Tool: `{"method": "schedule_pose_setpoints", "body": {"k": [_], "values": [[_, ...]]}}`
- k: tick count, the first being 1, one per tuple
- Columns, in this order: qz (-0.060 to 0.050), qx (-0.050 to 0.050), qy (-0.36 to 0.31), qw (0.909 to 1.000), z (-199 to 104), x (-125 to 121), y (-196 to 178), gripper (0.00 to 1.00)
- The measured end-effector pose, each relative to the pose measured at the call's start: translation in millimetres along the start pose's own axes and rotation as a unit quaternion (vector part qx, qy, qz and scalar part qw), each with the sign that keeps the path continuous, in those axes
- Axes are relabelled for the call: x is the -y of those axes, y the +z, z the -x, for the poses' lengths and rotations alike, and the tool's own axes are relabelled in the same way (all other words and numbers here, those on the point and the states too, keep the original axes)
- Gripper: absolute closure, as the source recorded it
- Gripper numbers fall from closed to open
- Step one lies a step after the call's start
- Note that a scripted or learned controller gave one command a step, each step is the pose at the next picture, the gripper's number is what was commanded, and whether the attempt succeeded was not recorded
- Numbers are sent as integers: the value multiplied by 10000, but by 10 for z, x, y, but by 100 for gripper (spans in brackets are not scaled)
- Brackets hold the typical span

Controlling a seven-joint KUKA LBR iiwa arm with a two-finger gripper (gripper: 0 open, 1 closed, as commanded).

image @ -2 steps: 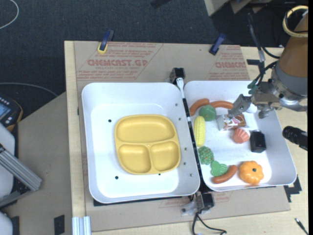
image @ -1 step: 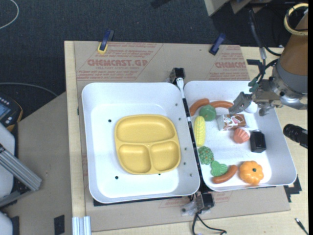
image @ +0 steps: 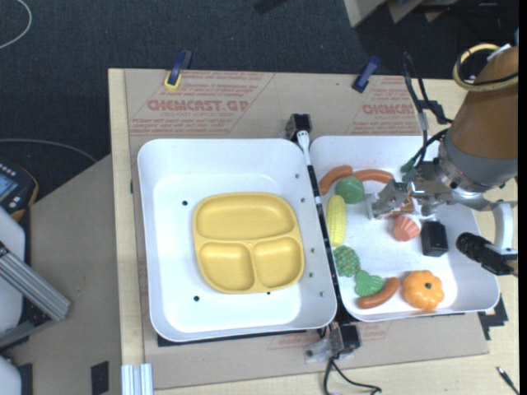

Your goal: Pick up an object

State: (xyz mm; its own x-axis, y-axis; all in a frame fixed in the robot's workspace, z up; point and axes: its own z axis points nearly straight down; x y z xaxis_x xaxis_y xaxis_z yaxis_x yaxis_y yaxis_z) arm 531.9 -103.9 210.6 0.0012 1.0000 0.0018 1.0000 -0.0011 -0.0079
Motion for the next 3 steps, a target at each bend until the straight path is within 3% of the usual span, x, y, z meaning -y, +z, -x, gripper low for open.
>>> {"method": "schedule_pose_setpoints", "body": {"k": [2, 3], "values": [[0, -2, 2, 10000, 23, 52, 1274, 0], [21, -1, 0, 10000, 21, 55, 1262, 0]]}}
